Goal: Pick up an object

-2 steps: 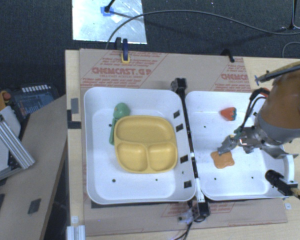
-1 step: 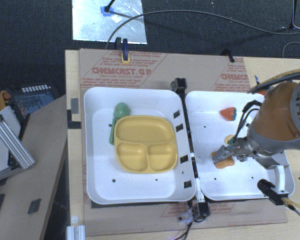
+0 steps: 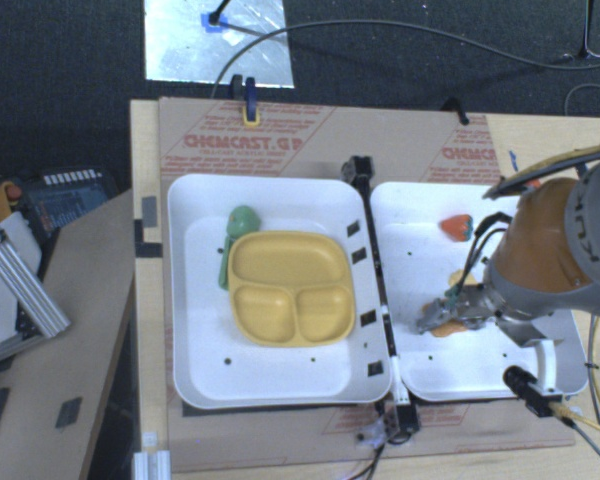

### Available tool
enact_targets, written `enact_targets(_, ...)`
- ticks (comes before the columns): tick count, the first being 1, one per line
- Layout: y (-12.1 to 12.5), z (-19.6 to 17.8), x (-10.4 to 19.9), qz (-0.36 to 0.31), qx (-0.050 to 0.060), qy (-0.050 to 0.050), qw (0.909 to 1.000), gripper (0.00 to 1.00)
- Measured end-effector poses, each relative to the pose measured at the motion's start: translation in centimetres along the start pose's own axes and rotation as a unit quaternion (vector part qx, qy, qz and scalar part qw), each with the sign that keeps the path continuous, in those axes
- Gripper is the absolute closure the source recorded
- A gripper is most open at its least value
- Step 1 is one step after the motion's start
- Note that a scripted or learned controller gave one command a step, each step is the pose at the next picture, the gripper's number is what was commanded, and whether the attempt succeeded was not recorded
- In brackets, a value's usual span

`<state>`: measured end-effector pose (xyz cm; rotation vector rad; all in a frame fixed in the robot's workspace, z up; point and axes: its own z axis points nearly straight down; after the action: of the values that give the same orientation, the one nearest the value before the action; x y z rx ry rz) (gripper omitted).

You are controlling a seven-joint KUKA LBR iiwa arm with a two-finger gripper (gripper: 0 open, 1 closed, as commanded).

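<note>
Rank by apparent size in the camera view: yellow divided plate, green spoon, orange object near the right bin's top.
1. Yellow divided plate, clearly largest.
2. Green spoon, partly hidden under the plate.
3. Orange object, smallest.

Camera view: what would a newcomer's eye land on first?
The yellow divided tray in the left bin, with a green utensil tucked against its upper left edge. Then the grey arm with its orange band reaching into the right bin, its gripper low over the floor by a small orange-yellow item. A small orange-red object lies apart near that bin's top.
</note>
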<state>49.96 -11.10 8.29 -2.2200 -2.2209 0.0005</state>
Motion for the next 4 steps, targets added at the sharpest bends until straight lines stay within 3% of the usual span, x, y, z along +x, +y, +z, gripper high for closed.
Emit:
enact_targets(1,0.1,-1.2,0.0,0.0,-0.002,0.0,1.0,1.0)
enact_targets(4,1.4,-17.4,-1.0,-0.002,-0.005,-0.001,1.0,1.0)
